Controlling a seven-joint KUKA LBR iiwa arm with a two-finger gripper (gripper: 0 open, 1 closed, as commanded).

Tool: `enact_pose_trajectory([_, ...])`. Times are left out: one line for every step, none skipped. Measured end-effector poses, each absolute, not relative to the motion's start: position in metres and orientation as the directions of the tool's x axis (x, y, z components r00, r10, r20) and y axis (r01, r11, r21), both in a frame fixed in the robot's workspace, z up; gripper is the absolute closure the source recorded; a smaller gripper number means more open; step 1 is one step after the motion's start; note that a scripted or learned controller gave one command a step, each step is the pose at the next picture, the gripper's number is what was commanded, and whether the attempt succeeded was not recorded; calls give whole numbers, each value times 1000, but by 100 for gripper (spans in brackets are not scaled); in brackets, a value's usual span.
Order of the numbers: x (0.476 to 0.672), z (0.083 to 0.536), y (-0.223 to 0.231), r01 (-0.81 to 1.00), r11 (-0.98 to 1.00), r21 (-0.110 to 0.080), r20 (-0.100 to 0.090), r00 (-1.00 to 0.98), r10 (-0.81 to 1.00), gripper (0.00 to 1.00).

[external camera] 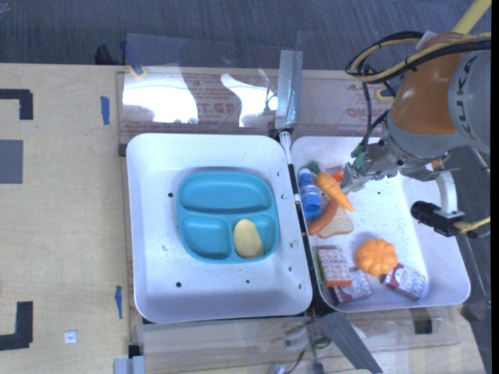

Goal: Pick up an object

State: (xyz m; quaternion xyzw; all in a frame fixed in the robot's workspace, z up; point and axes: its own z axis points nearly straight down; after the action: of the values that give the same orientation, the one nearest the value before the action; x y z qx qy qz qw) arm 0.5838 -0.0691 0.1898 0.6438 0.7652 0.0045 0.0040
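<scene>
My gripper (356, 172) hangs low over the upper left part of the right bin (444, 287). Its tip is right at the upper end of an orange carrot (337, 193), which lies slanted across a slice of toast (337, 225). A blue bottle (310, 194) lies just left of the carrot, against the bin's left wall. Lower in the same bin sit an orange pumpkin-shaped toy (376, 257), a red and white box (334, 265) and two small packets (406, 280). Whether the carrot is gripped is not visible.
The left bin (148, 232) holds a blue divided tray (224, 201) with a yellow oval object (248, 238) in its lower right compartment. The grey and orange arm (425, 100) and its cables cross the right bin's upper right corner.
</scene>
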Motion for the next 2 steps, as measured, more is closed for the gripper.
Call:
enact_pose_trajectory([581,185,-72,986,166,1,0,-166,986,0])
enact_pose_trajectory([628,109,-104,977,213,-5,0,-213,977,0])
